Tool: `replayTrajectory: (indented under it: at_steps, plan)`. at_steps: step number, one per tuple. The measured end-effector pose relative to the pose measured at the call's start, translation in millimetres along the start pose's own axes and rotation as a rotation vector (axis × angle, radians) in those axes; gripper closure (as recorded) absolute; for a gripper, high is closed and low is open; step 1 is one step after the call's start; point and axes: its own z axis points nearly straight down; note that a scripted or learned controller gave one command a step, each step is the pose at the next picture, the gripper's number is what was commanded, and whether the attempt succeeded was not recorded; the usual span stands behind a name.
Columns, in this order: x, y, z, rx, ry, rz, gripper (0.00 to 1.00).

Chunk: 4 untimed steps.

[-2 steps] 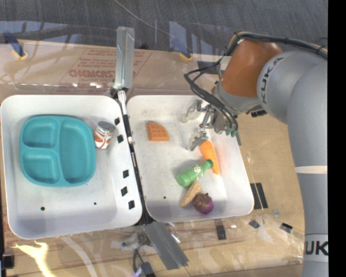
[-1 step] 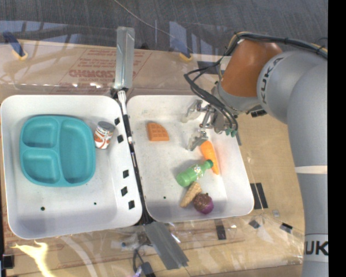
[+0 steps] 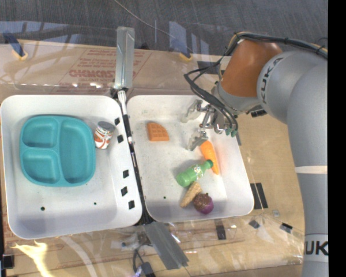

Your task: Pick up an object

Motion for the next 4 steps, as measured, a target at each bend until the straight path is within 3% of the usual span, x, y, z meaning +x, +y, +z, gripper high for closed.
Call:
replayTrajectory:
  at_steps: [4]
  plan:
    - [0.0,0.0,0.0,0.0,0.0,0.0,0.0]
